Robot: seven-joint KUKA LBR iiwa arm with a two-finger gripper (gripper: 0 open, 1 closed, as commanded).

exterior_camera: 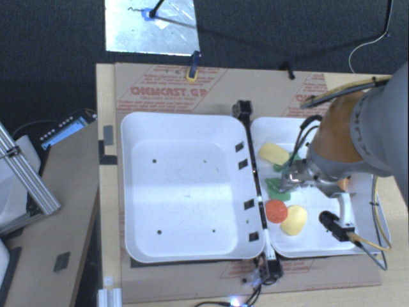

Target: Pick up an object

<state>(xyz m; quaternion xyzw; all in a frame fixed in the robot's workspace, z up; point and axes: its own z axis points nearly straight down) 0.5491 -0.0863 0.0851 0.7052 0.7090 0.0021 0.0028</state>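
Two shallow white bins sit side by side on the bench, over a sheet of printed cardboard. The left bin shows a bare white floor with a few small dark dots. A row of black clips runs along the seam where the two bins meet.

The right bin holds all the loose things, gathered toward its left half. A pale yellow oblong piece lies near the top of that bin. Below it green pieces lie on the floor, partly covered by the arm's end. Lower down an orange-red round object rests near the bin's left wall, and a yellow rounded object touches it on the right side. A small orange bit peeks out just beside the wrist.

The arm comes in from the right, its orange band above the wrist, and the gripper is down over the green pieces in the right bin. Whether it is spread or pinching anything cannot be told; the metal end hides that.

Behind the bins, a yellow and blue clamp grips the bench edge beside a shiny metal plate.
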